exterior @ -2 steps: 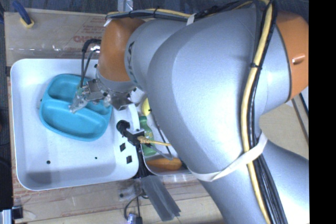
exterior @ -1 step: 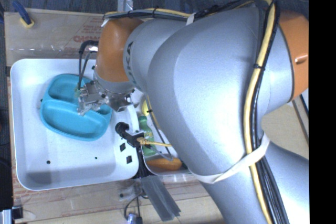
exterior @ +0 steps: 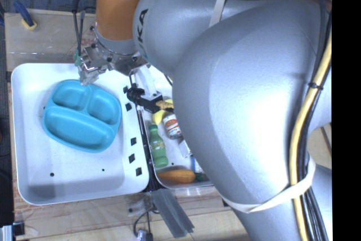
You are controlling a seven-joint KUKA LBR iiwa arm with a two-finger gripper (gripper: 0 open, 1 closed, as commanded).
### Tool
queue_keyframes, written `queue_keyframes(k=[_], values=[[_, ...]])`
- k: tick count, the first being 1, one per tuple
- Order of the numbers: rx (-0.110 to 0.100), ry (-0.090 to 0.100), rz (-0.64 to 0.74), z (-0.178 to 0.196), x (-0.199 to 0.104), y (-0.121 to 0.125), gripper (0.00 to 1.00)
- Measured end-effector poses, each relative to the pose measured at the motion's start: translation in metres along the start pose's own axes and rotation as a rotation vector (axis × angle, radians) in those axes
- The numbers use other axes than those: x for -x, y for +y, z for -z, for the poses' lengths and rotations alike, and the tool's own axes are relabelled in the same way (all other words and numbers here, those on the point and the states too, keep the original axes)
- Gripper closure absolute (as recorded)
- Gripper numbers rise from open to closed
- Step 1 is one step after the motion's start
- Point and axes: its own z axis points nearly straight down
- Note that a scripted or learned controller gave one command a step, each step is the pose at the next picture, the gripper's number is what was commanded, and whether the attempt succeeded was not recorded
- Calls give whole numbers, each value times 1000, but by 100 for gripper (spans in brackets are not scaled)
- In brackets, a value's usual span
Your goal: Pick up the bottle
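A large grey robot arm [exterior: 237, 99] fills the right and centre of the scene, bending in from the right and stretching leftward across the top of two white bins. An orange band [exterior: 115, 3] wraps the arm just above its wrist, and yellow and black cables run along its upper edge. At the end of the arm, the metal gripper [exterior: 87, 69] points downward over the far edge of the left bin [exterior: 34, 178], just above the far rim of a blue divided plate [exterior: 83, 115]. Nothing can be seen between its fingers, and whether they are spread or closed cannot be told from this angle. The blue plate lies flat in the far half of the left bin. To the right of the plate, across the wall between the bins, the right bin [exterior: 148, 175] is mostly hidden beneath the arm. In its visible strip lies a green bottle [exterior: 157, 147], lengthwise, well apart from the gripper. Beside the bottle sit a yellow banana [exterior: 161, 113], a small can with a red label [exterior: 172, 127], and a brown bread roll [exterior: 177, 176] nearest the camera.
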Motion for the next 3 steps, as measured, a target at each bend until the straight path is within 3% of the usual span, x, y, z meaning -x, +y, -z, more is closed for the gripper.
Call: queue_keyframes(k=[1, 2, 3], values=[[-4, 1, 161, -112, -58, -31, 100], [-1, -1, -156, 17, -48, -31, 100], [1, 0, 36, 53, -30, -2, 100]])
